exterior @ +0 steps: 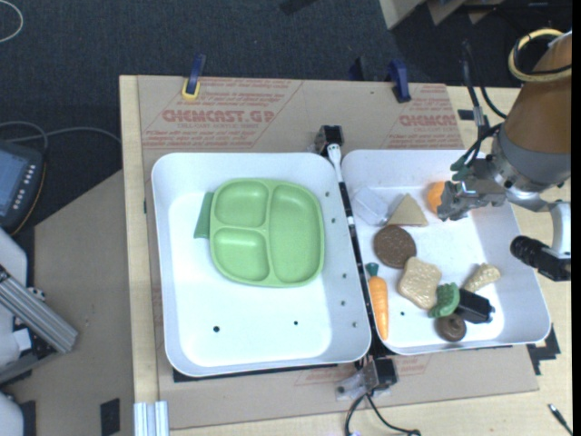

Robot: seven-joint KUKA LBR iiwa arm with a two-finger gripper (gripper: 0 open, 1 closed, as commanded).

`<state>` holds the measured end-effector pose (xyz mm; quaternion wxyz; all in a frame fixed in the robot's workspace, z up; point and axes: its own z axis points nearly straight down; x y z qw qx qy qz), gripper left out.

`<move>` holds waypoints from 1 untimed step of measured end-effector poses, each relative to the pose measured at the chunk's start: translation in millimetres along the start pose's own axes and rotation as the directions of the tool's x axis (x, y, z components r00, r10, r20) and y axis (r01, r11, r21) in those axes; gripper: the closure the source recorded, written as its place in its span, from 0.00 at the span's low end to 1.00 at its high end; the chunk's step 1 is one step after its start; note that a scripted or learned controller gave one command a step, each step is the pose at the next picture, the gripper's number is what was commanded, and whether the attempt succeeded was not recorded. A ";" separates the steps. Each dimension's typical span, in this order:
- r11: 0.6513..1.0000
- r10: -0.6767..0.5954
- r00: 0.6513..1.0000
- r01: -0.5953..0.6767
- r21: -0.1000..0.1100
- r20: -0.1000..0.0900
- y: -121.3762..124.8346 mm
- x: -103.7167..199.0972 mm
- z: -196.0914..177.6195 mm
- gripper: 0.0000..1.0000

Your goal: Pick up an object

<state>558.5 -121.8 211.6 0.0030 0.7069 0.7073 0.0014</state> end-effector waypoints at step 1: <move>1.000 0.000 1.000 0.000 0.002 -0.001 1.0 -0.1 -14.3 1.00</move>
